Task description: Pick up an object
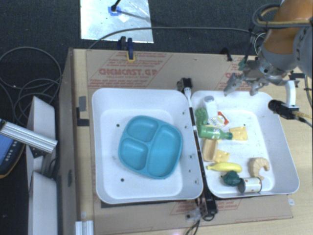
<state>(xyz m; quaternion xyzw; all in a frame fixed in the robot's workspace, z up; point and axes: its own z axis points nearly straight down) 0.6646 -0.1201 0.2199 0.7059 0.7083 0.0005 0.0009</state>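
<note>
My gripper (pixel 243 87) hangs above the far rim of the right bin (pixel 283 146), fingers spread apart with nothing between them. Below it in that bin lie a green bottle (pixel 213 132), a white bottle (pixel 210 105), a red and white packet (pixel 221 119), a yellow cheese wedge (pixel 238 133), a banana (pixel 225 167), a croissant (pixel 257 166), a tan bread piece (pixel 210 150) and a dark green vegetable (pixel 231 179) beside a white can (pixel 251 184). All lie apart from the gripper.
The left bin (pixel 105 131) holds a blue divided plate (pixel 149 146). A black clamp (pixel 185 85) sits at the far end of the ridge between the bins. Cables and a silver sheet (pixel 115 12) lie beyond the bench.
</note>
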